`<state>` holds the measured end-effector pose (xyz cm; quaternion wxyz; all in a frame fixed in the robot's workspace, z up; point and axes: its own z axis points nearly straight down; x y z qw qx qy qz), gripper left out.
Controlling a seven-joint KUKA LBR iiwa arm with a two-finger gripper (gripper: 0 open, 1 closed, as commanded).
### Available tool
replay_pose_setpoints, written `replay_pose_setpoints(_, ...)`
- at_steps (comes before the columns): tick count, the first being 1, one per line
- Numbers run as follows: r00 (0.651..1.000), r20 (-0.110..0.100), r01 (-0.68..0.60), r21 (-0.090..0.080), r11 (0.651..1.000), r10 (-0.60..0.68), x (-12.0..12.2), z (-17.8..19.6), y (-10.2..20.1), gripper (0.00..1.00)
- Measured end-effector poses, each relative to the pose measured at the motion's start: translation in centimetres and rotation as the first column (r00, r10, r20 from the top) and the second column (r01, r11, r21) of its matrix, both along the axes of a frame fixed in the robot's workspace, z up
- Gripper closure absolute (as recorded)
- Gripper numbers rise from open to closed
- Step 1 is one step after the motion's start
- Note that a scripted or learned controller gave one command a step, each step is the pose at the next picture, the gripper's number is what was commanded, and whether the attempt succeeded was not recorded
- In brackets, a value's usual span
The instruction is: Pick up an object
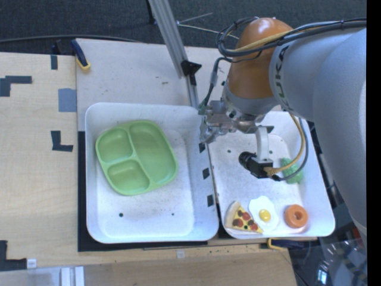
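Claw (pixel 208 131) is hanging over the left edge of the right bin (pixel 229 180), right by the divider. The wrist is covering it, so I can't tell how far open it is or whether it's carrying anything.

Closest candidate is the green plate (pixel 136 157), lying flat in the left bin (pixel 149 216), to the claw's left across the divider. It's wide and shallow, so I'm judging it a poor grab.

Better bets are lining up along the right bin's near wall, toward the camera from the claw: pizza slice (pixel 243 217), then fried egg (pixel 262 210) touching it, then donut (pixel 296 215) just beside the egg. The pizza slice is lying most directly below the claw, long axis slanting along that wall.

Farther right, a green scrap (pixel 293 173) is peeking out from behind the cable. Too hidden to identify.
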<state>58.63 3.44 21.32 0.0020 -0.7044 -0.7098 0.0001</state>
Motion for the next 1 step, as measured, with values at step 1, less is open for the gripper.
replay_pose_setpoints(1, 1.0, -0.002, 0.0, -0.001, 1.0, 0.0, -2.44, -0.37, 5.51, 1.0)
